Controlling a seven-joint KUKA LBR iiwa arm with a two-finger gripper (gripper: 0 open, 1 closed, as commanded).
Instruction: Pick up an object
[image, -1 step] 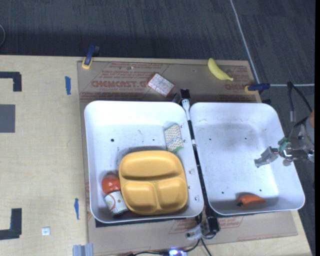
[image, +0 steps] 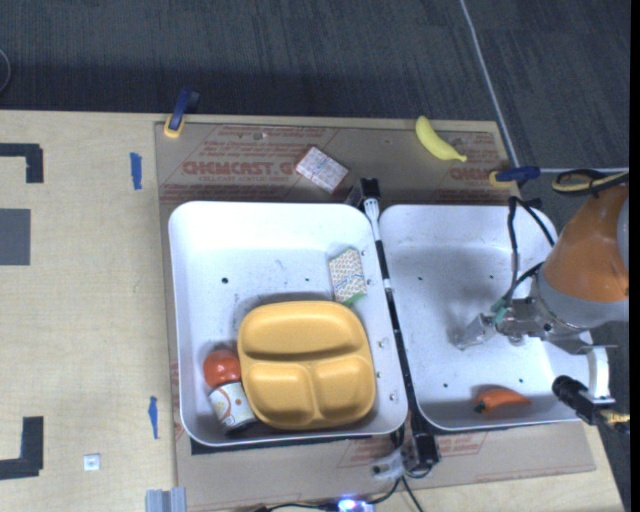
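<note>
Pale wood bench (image: 80, 300) underneath everything. Brown printed cardboard (image: 240, 150) laid beneath the right bin (image: 450, 250) and running past its far wall. Left bin (image: 220, 250) hard against the right bin's left wall, rims touching.

Grey arm (image: 590, 255) with its orange band reaching in over the right bin's right wall, wrist low above the white floor. Gripper (image: 468, 335) close to the middle of the right bin's floor, pointing toward its left wall, with a shadow just beneath it. Too blurred to say whether released or clenched, and nothing clearly grasped.

Yellow divided tray (image: 305, 362) beyond the right bin's left wall, close to that wall, in the near half of the neighbouring bin. Yellow banana (image: 438, 140) on the cardboard just past the right bin's far wall. Orange object (image: 502, 399) — small, elongated — lying on the right bin's floor near its front wall, nearer the viewer than the gripper and apart from it.

Patterned packet (image: 347, 274) just outside the right bin's left wall, toward the far end. Small patterned box (image: 320, 168) on the cardboard, off the right bin's far-left corner. Orange-and-white can (image: 230, 400) well to the left of the right bin — lying past the tray. Blue clamp (image: 515, 175) at the right bin's far-right corner.
</note>
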